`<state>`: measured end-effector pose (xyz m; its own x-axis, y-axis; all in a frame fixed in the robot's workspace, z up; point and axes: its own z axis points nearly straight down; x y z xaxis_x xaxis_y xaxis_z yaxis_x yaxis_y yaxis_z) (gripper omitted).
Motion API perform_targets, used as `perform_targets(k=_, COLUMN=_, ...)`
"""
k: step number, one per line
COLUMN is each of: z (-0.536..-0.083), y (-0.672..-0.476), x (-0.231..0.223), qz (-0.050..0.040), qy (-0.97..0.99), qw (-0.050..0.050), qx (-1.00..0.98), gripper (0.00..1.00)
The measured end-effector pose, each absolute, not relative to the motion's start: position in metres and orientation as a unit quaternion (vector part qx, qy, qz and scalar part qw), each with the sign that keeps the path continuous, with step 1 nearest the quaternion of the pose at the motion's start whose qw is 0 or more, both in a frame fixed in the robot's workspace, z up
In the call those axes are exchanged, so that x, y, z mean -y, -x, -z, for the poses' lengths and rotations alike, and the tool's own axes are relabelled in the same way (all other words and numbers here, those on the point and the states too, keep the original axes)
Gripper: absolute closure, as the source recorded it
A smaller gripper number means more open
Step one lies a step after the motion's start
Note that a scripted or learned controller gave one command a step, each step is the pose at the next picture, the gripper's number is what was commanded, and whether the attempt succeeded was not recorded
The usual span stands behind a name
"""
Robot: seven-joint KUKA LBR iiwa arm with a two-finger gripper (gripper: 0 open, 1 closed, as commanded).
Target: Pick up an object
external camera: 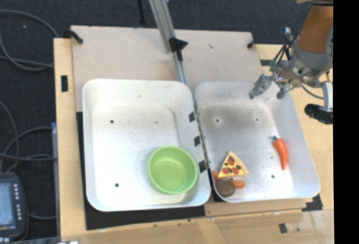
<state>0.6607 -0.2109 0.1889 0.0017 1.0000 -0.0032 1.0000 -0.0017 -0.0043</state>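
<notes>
The hand (271, 86) hangs over the far right corner of the right bin (297, 125), at the end of the grey arm (314, 35) with its orange band, which enters from the right. Its two fingers (259, 87) are spread apart and point downward and leftward; nothing lies between them.

The right bin contains three groups of objects. An orange carrot (281, 152) lies near the right wall, well apart from the hand and roughly lengthwise to that wall. A pizza slice (232, 165), yellow with red spots, lies near the front left corner. Just in front of it, touching or overlapping it, sits a brown round object (226, 187) with a small orange piece (239, 184) beside it; their exact contact cannot be determined.

The left bin (112, 125) contains a green bowl (173, 169), upright, near its front right corner and close to the dividing wall between the bins.

Both bins rest side by side on the bench (168, 46). A metal rail (160, 1) slants across the rear of the bench.
</notes>
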Motion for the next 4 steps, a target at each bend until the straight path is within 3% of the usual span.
perform_targets(k=1, z=-0.145, y=-0.656, x=0.208, qz=-0.0020, qy=0.707, qw=0.000, qx=0.707, gripper=0.00)
perform_targets(k=2, z=-0.160, y=-0.658, x=0.209, qz=-0.0001, qy=0.707, qw=-0.003, qx=0.707, gripper=1.00)
perform_targets(k=4, z=-0.251, y=-0.659, x=0.211, qz=0.0021, qy=0.706, qw=-0.003, qx=0.708, gripper=1.00)
